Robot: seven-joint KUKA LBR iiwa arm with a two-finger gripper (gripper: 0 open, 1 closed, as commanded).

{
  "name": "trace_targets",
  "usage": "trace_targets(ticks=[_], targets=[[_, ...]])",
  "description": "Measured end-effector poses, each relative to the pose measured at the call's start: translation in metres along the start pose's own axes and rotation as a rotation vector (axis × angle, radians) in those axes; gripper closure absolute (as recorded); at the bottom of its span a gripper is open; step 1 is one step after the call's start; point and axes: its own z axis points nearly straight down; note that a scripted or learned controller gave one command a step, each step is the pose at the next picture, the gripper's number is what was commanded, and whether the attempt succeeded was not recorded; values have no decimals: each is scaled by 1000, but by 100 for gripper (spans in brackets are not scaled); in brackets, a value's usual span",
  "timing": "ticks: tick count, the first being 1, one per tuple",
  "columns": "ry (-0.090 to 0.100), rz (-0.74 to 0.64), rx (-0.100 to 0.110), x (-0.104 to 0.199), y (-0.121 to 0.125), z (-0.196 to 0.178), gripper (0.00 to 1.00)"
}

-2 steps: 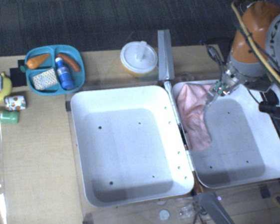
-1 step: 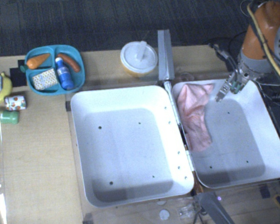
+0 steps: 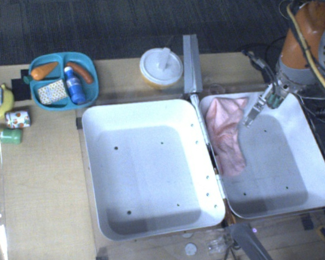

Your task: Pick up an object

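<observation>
A crumpled pink cloth lies against the left wall of the right bin, reaching from its back corner toward the middle. My gripper hangs over the back of that bin, tilted down to the left, its tip right at the cloth's right edge. The view is too small to tell how it stands or whether it touches the cloth. The grey arm with its orange band comes in from the upper right.
The left bin sits beside the right one, a metal divider rising between them at the back. Behind the bins are a lidded white cup and a blue tray of toy food. Small toys lie at far left.
</observation>
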Motion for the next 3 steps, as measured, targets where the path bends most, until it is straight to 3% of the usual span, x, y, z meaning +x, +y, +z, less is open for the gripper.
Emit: trace_targets(ticks=[1,2,3], targets=[[-4,-49,3,13,19,35,0],[-9,-131,-4,51,38,52,0],[3,-20,-2,47,41,53,0]])
